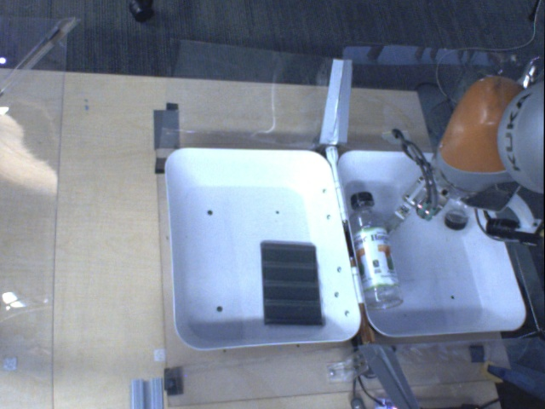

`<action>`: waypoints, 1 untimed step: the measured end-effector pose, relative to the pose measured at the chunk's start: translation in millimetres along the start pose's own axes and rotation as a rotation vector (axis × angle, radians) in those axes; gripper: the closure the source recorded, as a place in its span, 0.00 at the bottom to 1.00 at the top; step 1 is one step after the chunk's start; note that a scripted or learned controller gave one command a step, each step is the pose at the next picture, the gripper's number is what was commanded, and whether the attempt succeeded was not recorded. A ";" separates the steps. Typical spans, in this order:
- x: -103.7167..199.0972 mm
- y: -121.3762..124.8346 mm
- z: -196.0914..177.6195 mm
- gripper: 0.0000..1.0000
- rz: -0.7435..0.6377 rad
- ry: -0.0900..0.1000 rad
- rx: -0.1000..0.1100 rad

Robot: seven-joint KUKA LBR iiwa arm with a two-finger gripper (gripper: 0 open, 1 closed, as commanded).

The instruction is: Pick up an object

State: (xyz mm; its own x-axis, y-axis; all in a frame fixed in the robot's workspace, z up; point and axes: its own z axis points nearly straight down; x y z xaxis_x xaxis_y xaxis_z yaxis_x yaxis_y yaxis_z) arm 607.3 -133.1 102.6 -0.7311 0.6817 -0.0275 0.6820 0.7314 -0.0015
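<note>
A pale wooden bench [102, 254] carries two white bins. In the right bin [477, 305] a clear bottle [373, 254] lies on its side against the wall nearest the left bin [221, 228], its long axis running up-and-down in the view, cap farthest from the camera. The gripper [419, 203] hangs just right of the bottle's cap end; whether it is released or clenched I cannot tell. A black ridged block [291, 284] rests in the left bin.

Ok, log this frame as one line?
left bin: black ridged block | right bin: bottle lying by left wall | hand: above right bin, beside bottle, nothing seen held
</note>
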 end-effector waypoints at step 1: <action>-19.0 42.3 -84.3 0.00 0.098 0.021 -0.006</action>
